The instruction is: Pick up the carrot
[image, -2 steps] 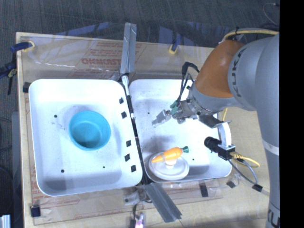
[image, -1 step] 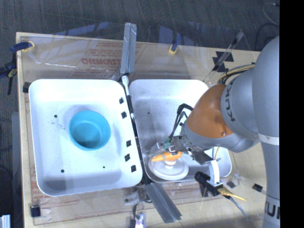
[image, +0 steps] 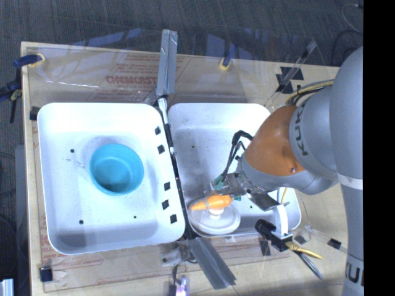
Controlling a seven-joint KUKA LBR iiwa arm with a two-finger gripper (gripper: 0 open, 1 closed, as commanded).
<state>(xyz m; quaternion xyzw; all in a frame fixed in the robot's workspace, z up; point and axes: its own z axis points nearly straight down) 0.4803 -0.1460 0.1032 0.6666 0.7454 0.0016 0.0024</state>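
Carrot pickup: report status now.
Claw low in right bin, at carrot's end. Carrot lying on white lid, near front wall. Blue bowl in left bin, well clear.

Bright overhead light, glare on white bins [image: 62, 227], mostly sharp

Bench seen from one fixed camera set high above, angled downward.

The tabletop [image: 92, 60] is looked down upon at a slant, so that its far edge is seen toward the top of the frame and its near edge toward the bottom. Both bins are taken in whole: the left bin [image: 55, 227] is placed left of centre and the right bin [image: 203, 119] just beside it. Dark floor is included beyond the far edge. The arm [image: 321, 147] is seen entering from the right, large in the frame, so it is probably much nearer the lens than the bins. The distance is moderate; small details stay blurred.
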